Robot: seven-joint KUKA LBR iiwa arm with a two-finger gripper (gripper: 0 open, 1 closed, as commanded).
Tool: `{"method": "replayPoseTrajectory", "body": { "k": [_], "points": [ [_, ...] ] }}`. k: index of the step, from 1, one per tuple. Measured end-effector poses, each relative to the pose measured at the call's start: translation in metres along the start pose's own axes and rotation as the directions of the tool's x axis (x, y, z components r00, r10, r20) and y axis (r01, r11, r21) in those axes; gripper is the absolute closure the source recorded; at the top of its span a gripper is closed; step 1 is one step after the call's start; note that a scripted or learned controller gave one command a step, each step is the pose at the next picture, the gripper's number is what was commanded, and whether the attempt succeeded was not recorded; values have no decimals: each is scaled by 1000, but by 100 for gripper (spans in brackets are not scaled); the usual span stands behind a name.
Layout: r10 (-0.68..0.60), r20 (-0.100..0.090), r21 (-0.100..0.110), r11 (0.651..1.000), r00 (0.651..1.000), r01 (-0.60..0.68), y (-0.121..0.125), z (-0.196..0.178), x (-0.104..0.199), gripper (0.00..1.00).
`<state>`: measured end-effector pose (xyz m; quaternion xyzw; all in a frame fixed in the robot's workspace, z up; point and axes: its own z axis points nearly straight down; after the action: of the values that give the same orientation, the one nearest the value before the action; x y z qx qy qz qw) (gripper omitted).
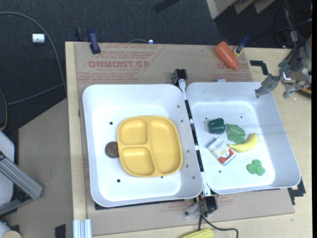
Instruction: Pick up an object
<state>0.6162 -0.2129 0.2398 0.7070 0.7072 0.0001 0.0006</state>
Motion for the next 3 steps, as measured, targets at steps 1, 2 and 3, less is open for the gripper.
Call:
{"method": "replayPoseTrajectory", "body": {
  "k": [1, 2, 3],
  "points": [
    [-1, -1, -1, 1000, 1000, 1, -9, 118, 66, 0],
    [-1, -1, -1, 1000, 1000, 1, -33, 154, 122, 0],
    [1, 2, -6, 1000, 1000, -1, -32, 143, 120, 100]
  ]
}}
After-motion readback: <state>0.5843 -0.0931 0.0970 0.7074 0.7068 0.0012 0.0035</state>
